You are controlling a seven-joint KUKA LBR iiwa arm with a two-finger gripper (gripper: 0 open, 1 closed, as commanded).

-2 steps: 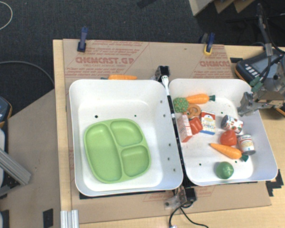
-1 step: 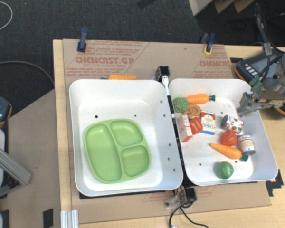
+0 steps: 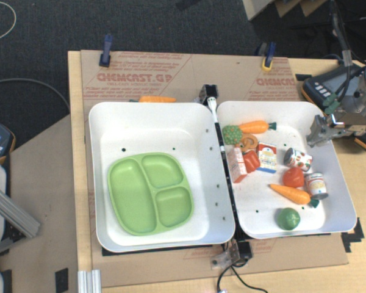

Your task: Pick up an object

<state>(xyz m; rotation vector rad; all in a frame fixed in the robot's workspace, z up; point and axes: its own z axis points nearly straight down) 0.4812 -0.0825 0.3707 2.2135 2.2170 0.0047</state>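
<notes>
I read this as the approach stage, nothing picked yet: the gripper (image 3: 322,130) sits at the right rim of the right bin (image 3: 329,215), toward that bin's far corner, and I see nothing between its jaws; whether they are released or clenched I cannot tell from this slant. All the candidates lie in the right bin. Along its far side are a small carrot (image 3: 254,126) and a green bumpy piece (image 3: 232,133), touching or nearly so, with a brown ring-shaped piece (image 3: 249,143) just below them. Toward the bin's middle, against the divider side, a red and white packet (image 3: 237,164), a red piece (image 3: 251,161) and a small white carton (image 3: 267,158) are bunched together. Nearer the right rim are a white spotted can (image 3: 298,159), a red tomato-like piece (image 3: 294,177), a small tin (image 3: 316,184) and a larger carrot (image 3: 291,193) lying crosswise, all close to each other. A green ball (image 3: 287,218) sits apart by the near rim. The left bin (image 3: 104,127) carries a green divided tray (image 3: 150,191). For the next move I would pick the spotted can, being closest to the gripper, or the green ball, being clear of neighbours; either calls for swinging inward over the bin, lining up above the target, and descending with the jaws spread wide enough to straddle it without nudging what lies beside.
</notes>
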